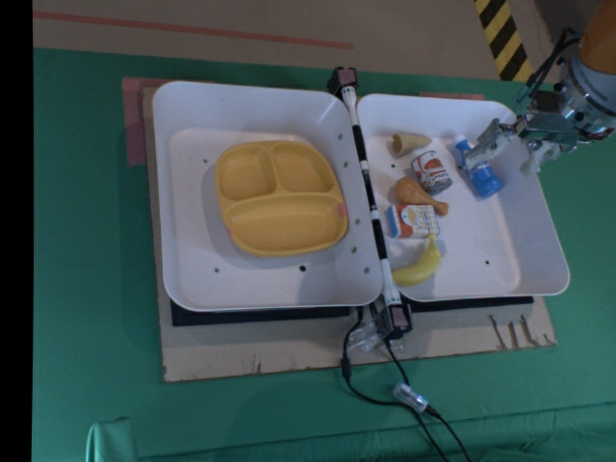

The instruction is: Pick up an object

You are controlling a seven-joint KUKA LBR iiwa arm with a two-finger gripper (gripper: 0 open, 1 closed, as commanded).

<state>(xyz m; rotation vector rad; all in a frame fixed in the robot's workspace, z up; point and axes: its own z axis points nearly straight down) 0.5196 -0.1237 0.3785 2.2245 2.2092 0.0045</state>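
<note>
A small blue toy [480,170] lies tilted near the right bin's [539,258] far right corner.

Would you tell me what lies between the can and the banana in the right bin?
In the camera view, the drumstick and a small carton lie between the can and banana.

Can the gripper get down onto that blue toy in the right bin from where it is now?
Probably yes: the gripper hangs just right of the blue toy, which lies apart from the can with nothing over it.
</note>
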